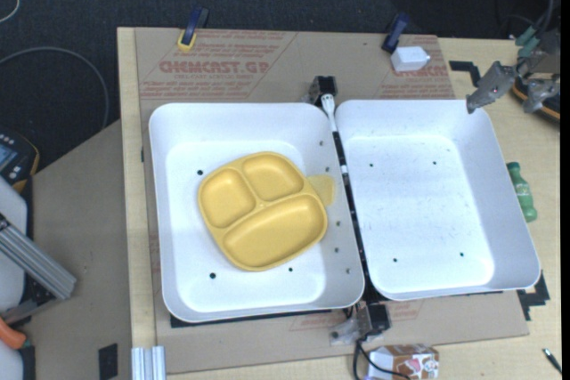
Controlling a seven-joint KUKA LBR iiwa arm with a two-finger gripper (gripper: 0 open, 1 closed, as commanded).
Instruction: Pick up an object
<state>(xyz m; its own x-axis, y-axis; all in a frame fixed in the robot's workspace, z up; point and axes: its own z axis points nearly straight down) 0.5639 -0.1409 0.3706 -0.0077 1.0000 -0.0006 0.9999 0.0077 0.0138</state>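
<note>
Yellow divided plate (261, 211) lying in left bin (169, 182); tool (492, 87) hovering far right of plate, finger state untellable; advising rim pinch.

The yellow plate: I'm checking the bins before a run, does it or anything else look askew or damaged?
The yellow divided plate lies flat but rotated askew in the left bin, with a yellow tab sticking out at its right edge. No damage or spills visible. The hand sits beyond the right bin's far corner.

Yellow divided plate (262, 211) in a white bin (169, 191)
</note>
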